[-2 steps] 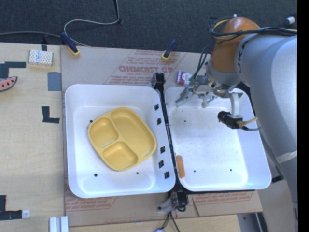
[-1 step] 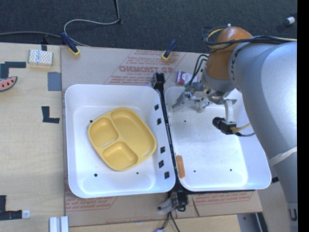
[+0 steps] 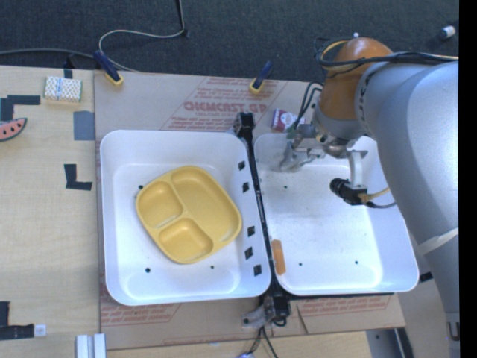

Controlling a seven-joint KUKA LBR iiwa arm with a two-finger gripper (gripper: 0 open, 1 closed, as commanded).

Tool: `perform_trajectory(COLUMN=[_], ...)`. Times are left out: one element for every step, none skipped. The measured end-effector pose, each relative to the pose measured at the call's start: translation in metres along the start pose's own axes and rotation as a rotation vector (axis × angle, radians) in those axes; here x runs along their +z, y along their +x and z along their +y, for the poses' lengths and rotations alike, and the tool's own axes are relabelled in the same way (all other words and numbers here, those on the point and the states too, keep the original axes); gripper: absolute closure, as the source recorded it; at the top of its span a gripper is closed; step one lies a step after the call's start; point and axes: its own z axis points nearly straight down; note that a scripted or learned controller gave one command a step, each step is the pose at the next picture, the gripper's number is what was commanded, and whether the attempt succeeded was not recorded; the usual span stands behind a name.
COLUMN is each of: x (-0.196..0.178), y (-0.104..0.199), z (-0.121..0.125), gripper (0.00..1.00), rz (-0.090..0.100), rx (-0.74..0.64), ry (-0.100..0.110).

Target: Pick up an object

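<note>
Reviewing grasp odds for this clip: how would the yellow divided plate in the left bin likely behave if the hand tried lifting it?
The yellow plate looks like rigid moulded plastic, so probably stiff and light. Its wide, shallow shape lying flat offers little to pinch except the rim. On the smooth left bin floor it may slide when nudged.

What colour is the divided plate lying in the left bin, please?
Yellow; the divided plate shows plainly in the camera view, in the left bin.
</note>
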Motion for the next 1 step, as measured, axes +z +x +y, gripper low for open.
perform_trajectory(x=[-0.0093], y=[0.0006], z=[-0.0001], gripper=[1.00], rz=[0.001], rx=[-0.001], ry=[0.001])
